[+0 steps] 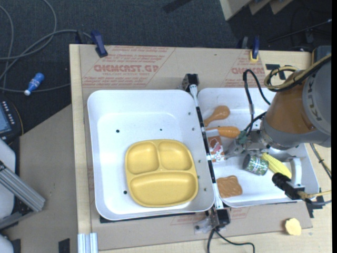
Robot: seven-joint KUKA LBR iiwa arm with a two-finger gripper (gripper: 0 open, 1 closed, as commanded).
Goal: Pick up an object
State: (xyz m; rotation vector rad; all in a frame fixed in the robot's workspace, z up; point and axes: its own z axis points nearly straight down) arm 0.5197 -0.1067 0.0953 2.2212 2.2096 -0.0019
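The right bin [238, 96] holds several small items. A tan drumstick-shaped piece [217, 113] lies at its back left, with an orange carrot [227, 132] just in front of it. A red and white packet [215, 149] sits against the left wall and a brown flat piece [229, 186] lies at the front. A green can [256, 165] and a yellow piece [277, 165] lie under the arm. My gripper [238, 144] hangs low in the bin's middle, between the carrot, the packet and the can. The wrist hides its tip.
The left bin [105, 115] holds a yellow divided plate [160, 172]. A black clip [190, 81] sits on the divider between the bins. The grey and orange arm [288, 115] covers the right bin's right half. A small yellow item [293, 226] lies on the bench outside.
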